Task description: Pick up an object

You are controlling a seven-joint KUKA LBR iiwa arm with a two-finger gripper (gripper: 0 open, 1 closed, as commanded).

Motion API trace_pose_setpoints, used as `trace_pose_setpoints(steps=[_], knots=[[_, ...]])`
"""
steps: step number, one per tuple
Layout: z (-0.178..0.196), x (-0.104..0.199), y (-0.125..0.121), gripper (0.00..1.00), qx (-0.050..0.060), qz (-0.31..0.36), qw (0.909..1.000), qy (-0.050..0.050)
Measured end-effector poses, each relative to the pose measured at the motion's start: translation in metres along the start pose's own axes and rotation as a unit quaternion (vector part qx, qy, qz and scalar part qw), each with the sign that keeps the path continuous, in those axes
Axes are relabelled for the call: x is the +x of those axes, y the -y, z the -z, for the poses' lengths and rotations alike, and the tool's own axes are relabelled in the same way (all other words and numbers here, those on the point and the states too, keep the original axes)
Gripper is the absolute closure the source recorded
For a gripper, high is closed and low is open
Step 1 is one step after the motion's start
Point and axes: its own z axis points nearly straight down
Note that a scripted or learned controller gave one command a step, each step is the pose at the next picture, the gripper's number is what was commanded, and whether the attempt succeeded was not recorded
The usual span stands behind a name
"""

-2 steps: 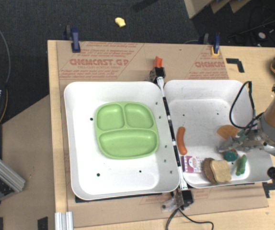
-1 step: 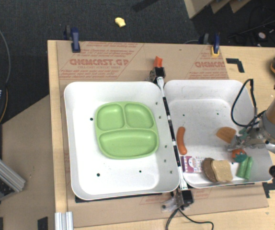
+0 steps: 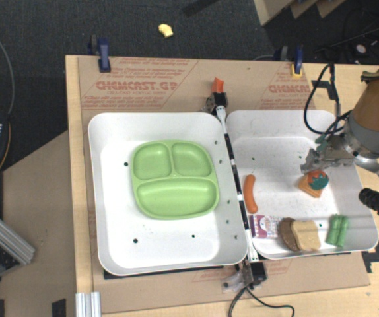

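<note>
Two white bins on the table [image 3: 77, 177]: the left bin [image 3: 110, 177] has a green divided plate [image 3: 174, 179] in it. The right bin [image 3: 269, 137] has a hot dog [image 3: 249, 193], a small carton [image 3: 262, 226], a bread slice [image 3: 300, 234] and a green block [image 3: 337, 231], all lying loose. The tool [image 3: 326, 156] sits right above a small orange and teal toy [image 3: 315, 183]; can't tell whether it's gripping. So I'd say nothing is picked up yet.

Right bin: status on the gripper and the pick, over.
Gripper low over small orange-teal toy, nothing seen between fingers. Hot dog, bread, green piece lying apart. Nothing blocking.
</note>
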Motion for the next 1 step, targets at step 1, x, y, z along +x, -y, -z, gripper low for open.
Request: trace_pose_setpoints(steps=[1], knots=[[0.0284,0.1107,0.001,1.0,0.002,0.002,1.0,-0.002]])
